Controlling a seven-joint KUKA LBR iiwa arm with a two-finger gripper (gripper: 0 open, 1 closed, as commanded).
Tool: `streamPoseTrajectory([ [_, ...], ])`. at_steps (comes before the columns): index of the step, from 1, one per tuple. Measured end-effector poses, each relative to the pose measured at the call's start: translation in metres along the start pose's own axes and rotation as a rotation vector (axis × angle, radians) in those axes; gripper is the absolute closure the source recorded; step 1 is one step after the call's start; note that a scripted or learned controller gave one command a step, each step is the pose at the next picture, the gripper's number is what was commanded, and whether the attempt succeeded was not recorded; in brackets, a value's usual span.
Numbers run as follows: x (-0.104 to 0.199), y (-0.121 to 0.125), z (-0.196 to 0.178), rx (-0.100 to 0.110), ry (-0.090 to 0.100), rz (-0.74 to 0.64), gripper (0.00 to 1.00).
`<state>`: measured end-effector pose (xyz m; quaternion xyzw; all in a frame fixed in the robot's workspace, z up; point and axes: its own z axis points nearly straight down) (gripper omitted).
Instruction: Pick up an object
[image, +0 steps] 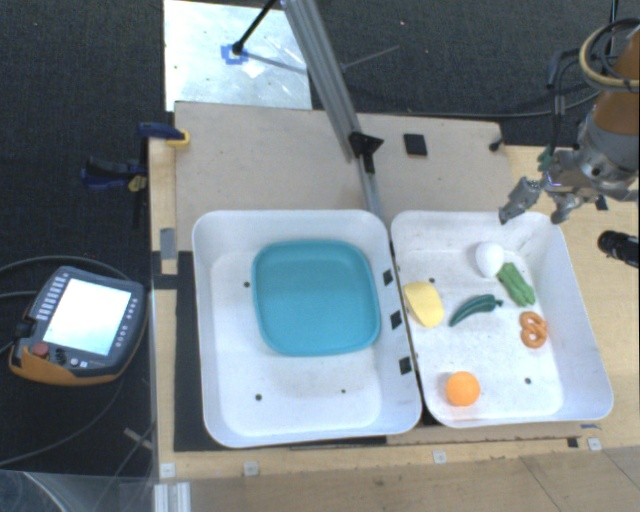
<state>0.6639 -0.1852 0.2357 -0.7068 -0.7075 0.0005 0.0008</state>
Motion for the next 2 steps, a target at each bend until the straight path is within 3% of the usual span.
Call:
streamPoseTrajectory([
  [2, 0.006, 0.002, 0.085, 0.000, 0.000, 0.000, 0.00],
])
